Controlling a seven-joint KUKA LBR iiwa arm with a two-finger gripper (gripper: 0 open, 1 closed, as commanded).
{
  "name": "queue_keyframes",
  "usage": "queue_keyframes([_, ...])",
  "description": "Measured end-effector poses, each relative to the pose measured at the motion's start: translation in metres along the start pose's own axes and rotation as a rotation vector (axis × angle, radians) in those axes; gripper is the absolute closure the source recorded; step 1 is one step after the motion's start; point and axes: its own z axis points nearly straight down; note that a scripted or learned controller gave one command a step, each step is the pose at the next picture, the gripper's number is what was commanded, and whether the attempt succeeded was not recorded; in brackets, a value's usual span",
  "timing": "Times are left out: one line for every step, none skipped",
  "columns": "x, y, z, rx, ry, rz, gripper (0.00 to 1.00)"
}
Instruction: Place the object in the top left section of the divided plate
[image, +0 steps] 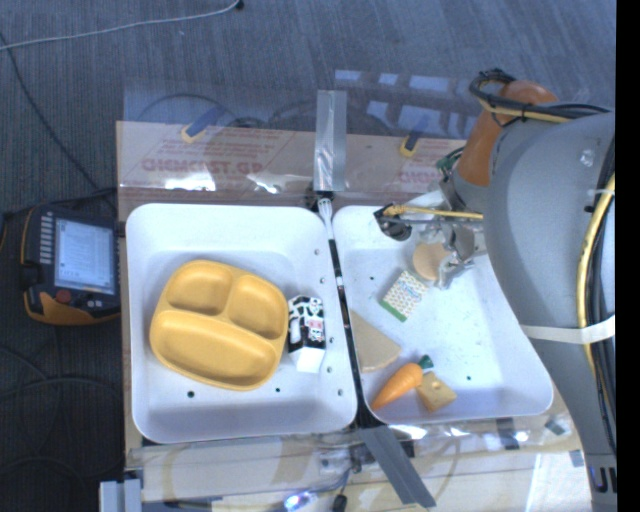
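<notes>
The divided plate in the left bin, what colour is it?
Yellow all over. The divided plate shows best in the camera view, lying in the left bin.

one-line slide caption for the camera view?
Gripper over right bin near carrot; yellow divided plate waits in left bin.

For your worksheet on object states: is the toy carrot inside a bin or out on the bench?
Inside. The carrot lies flat in the right bin, near its front edge, beside a tan block.
</notes>
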Motion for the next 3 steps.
queue_keyframes([0.002, -0.005, -0.054, 0.000, 0.000, -0.003, 1.00])
queue_keyframes([-0.110, 0.031, 0.005, 0.000, -0.004, -0.005, 1.00])
queue_keyframes([-0.153, 0.043, 0.004, 0.019, 0.002, -0.002, 1.00])
